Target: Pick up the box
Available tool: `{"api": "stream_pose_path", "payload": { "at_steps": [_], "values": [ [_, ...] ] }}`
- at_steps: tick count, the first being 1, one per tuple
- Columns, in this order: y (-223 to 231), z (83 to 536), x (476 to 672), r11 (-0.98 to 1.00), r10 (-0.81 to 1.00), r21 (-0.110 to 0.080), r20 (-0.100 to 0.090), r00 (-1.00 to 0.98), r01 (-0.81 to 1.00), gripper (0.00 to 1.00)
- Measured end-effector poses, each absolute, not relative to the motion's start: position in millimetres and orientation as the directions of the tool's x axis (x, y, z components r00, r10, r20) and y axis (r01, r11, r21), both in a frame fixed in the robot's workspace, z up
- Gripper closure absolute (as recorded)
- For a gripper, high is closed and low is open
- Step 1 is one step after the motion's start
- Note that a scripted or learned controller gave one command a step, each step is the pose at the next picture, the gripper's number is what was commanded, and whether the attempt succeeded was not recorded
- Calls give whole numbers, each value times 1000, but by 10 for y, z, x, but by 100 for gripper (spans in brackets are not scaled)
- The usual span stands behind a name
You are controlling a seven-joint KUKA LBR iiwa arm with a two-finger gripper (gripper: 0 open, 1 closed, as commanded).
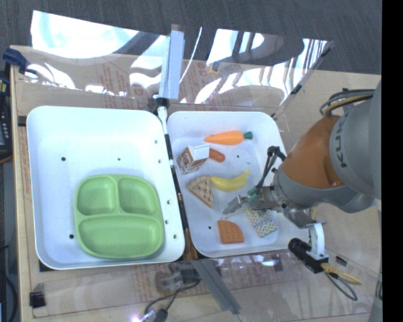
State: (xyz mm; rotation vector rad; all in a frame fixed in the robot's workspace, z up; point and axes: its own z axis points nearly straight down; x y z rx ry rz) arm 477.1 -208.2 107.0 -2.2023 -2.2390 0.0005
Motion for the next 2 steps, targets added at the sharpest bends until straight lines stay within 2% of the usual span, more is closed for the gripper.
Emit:
{"api": "stream_pose_path", "payload": {
  "at_steps": [2],
  "values": [
    [-2082,1070,4771,17,1000,-1,1,-17,1000,0]
  ]
}}
